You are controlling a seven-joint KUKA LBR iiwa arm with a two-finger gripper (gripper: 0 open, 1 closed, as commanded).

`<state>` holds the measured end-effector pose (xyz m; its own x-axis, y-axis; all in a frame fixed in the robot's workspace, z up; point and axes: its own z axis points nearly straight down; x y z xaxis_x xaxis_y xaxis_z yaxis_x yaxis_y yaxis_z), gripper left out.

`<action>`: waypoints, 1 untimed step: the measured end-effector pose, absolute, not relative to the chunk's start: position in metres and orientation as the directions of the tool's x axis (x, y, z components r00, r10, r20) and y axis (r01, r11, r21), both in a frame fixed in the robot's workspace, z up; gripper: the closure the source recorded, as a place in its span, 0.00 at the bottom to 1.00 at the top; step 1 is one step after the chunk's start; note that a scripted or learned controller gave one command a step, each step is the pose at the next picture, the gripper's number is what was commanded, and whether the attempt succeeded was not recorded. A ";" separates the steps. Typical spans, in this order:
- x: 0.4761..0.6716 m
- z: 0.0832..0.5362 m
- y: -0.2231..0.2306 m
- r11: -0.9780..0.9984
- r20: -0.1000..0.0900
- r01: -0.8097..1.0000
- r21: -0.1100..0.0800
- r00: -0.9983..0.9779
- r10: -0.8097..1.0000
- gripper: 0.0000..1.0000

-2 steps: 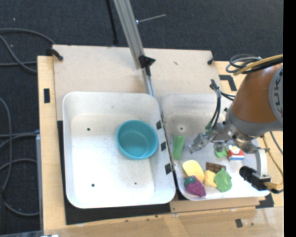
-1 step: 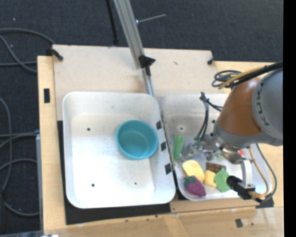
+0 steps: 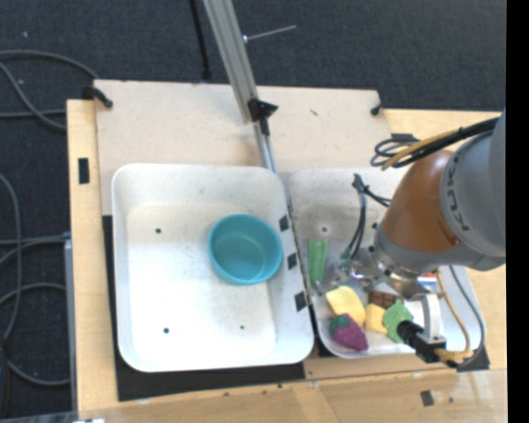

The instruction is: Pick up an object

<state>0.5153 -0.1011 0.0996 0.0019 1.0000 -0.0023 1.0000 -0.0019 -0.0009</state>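
- Bench (image 3: 176, 130): tan board carrying two shallow white bins side by side. I am watching from the fixed overhead camera.
- Arm (image 3: 463, 196): grey body with orange band, reaching in from the right and hanging over the right bin (image 3: 322, 196). It covers much of that bin's right half.
- Left bin (image 3: 159, 324): holds one teal bowl (image 3: 244, 248), upright, near the middle, well apart from the arm.
- Gripper (image 3: 370, 276): down low in the right bin under the orange band. Wrist hardware hides its tip; I cannot tell its state, and I see nothing held.
- Candidate objects, all in the right bin: a green stick-shaped piece (image 3: 317, 258) just left of the gripper, long axis running roughly up-down in the view; a yellow piece (image 3: 344, 303) just below-left of it; a purple piece (image 3: 348, 333) further toward the near rim; a green piece (image 3: 397, 317) below the gripper.
- Judgement: the green stick is the nearest clean target. It lies to the gripper's left, so the closing direction should cross its long axis.
- Risk: the cluster near the rim is tightly packed, pieces touching.
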 end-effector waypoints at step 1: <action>0.517 0.111 -0.101 -0.007 0.001 1.000 0.005 0.007 1.000 1.00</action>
<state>0.5169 -0.1007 0.1114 0.0074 1.0000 0.0009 1.0000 -0.0074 0.0046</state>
